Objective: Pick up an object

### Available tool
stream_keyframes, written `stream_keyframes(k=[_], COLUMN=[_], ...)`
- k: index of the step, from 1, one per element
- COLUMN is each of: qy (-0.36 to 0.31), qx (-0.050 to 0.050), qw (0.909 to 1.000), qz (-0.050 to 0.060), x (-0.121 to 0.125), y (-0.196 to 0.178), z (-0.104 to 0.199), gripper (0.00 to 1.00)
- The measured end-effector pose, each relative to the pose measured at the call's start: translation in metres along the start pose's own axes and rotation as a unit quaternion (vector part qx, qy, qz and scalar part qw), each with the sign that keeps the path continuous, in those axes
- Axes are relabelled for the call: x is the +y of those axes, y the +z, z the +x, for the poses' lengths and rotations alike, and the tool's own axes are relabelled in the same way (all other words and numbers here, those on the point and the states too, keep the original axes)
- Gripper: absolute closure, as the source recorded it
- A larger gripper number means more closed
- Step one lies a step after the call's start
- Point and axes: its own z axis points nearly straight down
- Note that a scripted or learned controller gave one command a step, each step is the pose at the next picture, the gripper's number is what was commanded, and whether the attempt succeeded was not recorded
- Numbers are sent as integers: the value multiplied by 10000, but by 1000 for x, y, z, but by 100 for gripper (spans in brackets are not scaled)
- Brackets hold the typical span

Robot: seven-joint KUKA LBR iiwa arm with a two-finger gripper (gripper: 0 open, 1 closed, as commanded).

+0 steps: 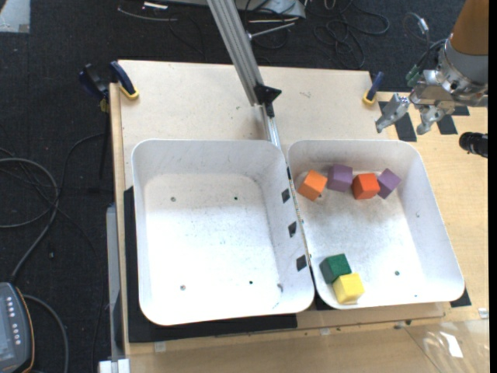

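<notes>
1. Along the far side of the right bin (435, 231), four small blocks are set in a row: an orange block (313, 184), a purple block (339, 177), a red-orange block (365, 186) and a second purple block (387, 182).
2. The first three of these are placed just beside one another, and the red-orange block is touched by the second purple block, which is turned at an angle.
3. Near the front left of the same bin, a green block (335, 266) is seen, with a yellow block (348, 287) touching it on the near side.
4. None of the blocks is held; all six are resting on the bin floor.
5. Beyond the far right corner of the right bin, the pincer (411, 116) is hung over the bare counter (202, 99), well apart from the blocks.
6. Its two fingers are spread apart, with nothing between them.
7. Above the pincer, the orange band (470, 23) of the arm is visible at the upper right edge.
8. To the left, the left bin (147, 231) is set against the right bin, their rims meeting.
9. A slanted metal rail (234, 39) is run from the top edge down to where the bins meet.
10. Clamps are fixed at the counter's far corners, a blue and yellow one (123, 81) on the left and another (373, 89) on the right.
11. Cables (342, 14) are strewn over the dark floor behind the counter.
</notes>
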Motion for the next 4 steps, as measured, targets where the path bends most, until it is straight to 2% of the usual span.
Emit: stream_keyframes(k=[1,2,3,4], qy=[-5,12,21,9], qx=[13,-33,-16,-32], qw=[10000,9999,9999,9998], qz=[33,-117,-135,-177], x=[0,-10,-8,-5], y=[125,148,153,140], z=[10,23,31,32], gripper=[0,0,0,100])
